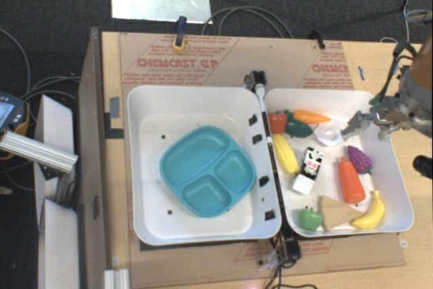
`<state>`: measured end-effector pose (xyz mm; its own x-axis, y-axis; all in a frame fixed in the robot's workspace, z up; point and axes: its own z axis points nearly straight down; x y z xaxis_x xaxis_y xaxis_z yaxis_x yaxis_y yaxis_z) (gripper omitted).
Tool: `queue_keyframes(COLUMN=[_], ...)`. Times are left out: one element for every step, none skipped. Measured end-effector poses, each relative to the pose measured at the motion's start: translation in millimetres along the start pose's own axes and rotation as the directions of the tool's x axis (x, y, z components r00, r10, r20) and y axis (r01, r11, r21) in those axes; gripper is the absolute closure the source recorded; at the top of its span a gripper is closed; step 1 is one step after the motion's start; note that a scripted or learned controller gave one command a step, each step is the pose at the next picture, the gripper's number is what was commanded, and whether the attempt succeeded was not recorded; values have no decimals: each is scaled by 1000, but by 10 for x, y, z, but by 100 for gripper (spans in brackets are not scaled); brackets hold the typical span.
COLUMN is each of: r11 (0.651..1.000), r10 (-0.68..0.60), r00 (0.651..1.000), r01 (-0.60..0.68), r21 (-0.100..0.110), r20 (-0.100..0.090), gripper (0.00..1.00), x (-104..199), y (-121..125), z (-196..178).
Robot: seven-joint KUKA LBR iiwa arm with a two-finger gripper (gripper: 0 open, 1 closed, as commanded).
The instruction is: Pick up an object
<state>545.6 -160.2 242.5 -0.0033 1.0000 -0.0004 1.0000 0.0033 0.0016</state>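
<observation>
The right bin (403,203) holds several toy foods. At its back lie a carrot (311,116) and a red and green pepper (279,122). Further forward are a yellow corn cob (286,153), a cow-patterned milk carton (310,164), a small white cup (329,136), purple grapes (359,159) and an orange bottle (350,181). A banana (371,212), a tan wedge (336,211) and a green apple (310,218) sit at the front. My gripper (360,122) hangs over the bin's back right part, just right of the white cup, with nothing seen in it.
The left bin (152,118) holds a teal divided plate (208,170). A black-clipped divider (265,145) runs between the two bins. Cardboard (203,61) lines the bench behind them, and cables (254,13) trail across the dark floor at the back.
</observation>
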Motion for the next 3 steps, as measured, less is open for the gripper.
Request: queue_keyframes(r11=[1000,1000,1000], r10=[-5,0,-11], r00=[1000,1000,1000], r01=[5,0,11], r21=[10,-1,-8], r20=[-4,0,-3], gripper=[0,100,100], x=[465,429,1623], y=[103,126,326], z=[1573,1388,532])
